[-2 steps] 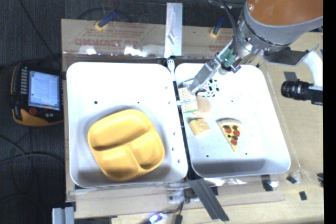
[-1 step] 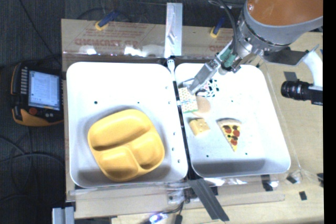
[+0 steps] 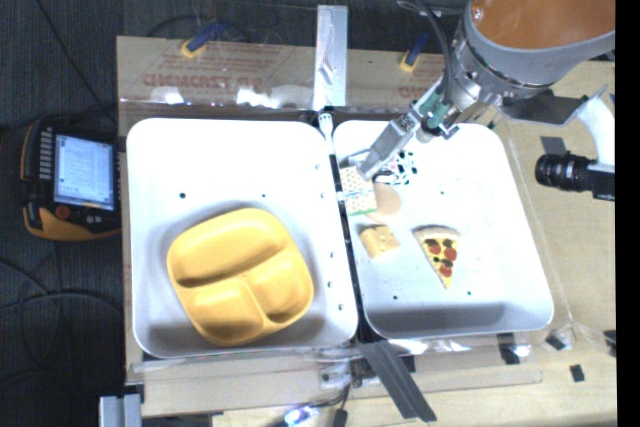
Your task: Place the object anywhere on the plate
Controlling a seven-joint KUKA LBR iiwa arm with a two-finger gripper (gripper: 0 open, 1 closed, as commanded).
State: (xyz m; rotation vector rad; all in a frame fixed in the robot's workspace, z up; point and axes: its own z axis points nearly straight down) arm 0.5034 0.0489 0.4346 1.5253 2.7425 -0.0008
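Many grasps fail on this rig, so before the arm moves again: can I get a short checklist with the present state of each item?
1. Plate sits in the left bin, top unobstructed: ok.
2. Pincer is low in the right bin, by the divider: ok.
3. An object is held in the pincer: cannot tell.
4. Pizza slice and cheese wedge lie apart from the pincer: ok.
5. Small items under the pincer are separable: cannot tell, they are crowded.
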